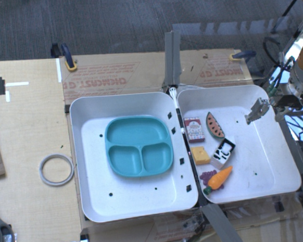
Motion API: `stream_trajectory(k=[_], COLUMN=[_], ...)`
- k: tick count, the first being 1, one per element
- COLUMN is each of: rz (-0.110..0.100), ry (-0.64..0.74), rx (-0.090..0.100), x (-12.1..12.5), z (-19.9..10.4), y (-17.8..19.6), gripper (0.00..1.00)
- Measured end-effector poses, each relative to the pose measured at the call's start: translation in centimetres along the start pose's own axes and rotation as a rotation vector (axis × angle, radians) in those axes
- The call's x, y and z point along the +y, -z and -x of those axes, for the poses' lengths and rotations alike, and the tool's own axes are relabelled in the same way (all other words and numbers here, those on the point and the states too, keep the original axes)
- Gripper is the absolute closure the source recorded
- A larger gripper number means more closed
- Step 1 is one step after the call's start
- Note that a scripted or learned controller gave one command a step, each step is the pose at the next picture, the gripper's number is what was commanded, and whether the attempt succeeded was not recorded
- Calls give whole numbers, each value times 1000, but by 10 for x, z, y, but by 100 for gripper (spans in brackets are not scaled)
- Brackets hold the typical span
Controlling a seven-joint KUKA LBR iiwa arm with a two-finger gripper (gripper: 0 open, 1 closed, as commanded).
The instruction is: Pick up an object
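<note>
Toy carrot (219, 179) lies nearest, well left of and below the jaws (256, 110), whose state I cannot tell; approach it squarely, clear of the grapes (206, 176).

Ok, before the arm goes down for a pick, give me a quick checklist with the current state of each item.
1. Objects in the right bin: ok, a red box, watermelon slice, yellow block, black-and-white item and carrot lie along its left side.
2. Hand over the right bin: ok, near its upper right.
3. Hand lined up above an object: not ok, it sits off to the right of them.
4. Hand open or shut: cannot tell.
5. Room around targets: not ok, the items are crowded, several touching.
6. Left bin: ok, holds a teal tray.
</note>
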State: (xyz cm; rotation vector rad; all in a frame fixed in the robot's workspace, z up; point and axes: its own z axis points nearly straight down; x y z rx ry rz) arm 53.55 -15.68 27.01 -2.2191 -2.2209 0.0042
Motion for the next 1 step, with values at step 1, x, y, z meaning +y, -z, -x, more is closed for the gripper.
stream_trajectory(k=[1], rz=[3], ry=[-236], rx=[0], x=[51], z=[-23], y=[-178], gripper=[0])
